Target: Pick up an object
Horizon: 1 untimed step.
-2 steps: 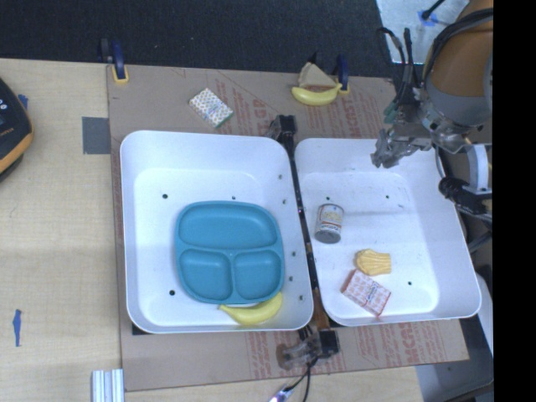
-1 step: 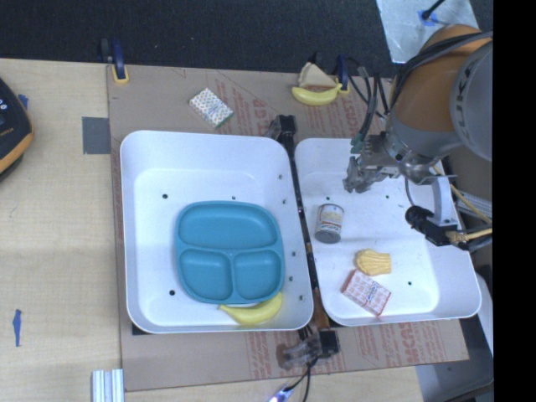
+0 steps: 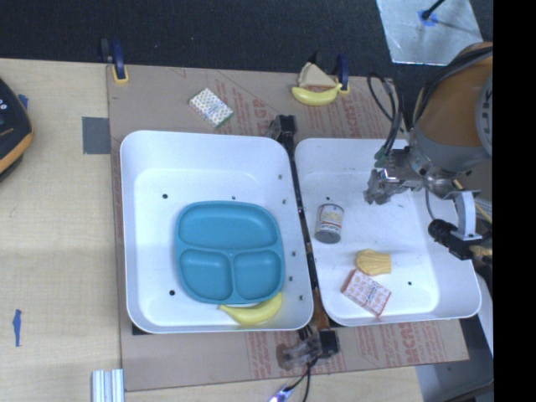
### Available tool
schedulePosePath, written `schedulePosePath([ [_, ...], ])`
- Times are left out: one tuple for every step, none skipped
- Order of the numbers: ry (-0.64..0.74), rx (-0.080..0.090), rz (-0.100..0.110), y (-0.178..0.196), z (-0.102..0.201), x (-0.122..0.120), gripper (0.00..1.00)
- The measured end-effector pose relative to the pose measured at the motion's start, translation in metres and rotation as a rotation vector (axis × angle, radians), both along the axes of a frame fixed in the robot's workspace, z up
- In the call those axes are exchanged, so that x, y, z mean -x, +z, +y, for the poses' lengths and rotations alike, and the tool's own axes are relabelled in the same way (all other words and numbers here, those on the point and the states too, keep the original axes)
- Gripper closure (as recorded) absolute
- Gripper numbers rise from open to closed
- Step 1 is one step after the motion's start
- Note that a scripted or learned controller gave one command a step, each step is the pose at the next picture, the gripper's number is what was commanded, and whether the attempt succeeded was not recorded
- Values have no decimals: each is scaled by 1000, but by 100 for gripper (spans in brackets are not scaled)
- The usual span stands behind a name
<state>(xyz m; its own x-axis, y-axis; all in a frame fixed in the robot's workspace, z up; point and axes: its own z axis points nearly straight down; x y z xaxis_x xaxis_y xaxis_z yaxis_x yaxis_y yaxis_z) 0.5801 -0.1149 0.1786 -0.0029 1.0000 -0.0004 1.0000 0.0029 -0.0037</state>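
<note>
The right bin [image 3: 419, 308] holds a small tin can [image 3: 329, 223] lying near its left wall, a yellow chunk of food [image 3: 373, 263] and a red-and-white patterned packet [image 3: 366, 292] near the front. My gripper [image 3: 378, 188] hangs over the upper middle of this bin, to the right of and a little behind the can, apart from all three objects. Nothing shows between its fingers. The left bin [image 3: 138, 166] holds a blue sectioned plate [image 3: 229, 250] with a yellow banana [image 3: 253, 311] at the plate's front edge.
Outside the bins, a patterned packet [image 3: 210, 106] lies on the cardboard at the back left and a banana with a sandwich piece [image 3: 316, 86] at the back middle. A black-and-orange device [image 3: 10, 132] sits at the far left. Cables run beside my arm on the right.
</note>
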Motion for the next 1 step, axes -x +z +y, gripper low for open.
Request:
schedulePosePath([
  [0, 0, 0, 0, 0, 0, 0],
])
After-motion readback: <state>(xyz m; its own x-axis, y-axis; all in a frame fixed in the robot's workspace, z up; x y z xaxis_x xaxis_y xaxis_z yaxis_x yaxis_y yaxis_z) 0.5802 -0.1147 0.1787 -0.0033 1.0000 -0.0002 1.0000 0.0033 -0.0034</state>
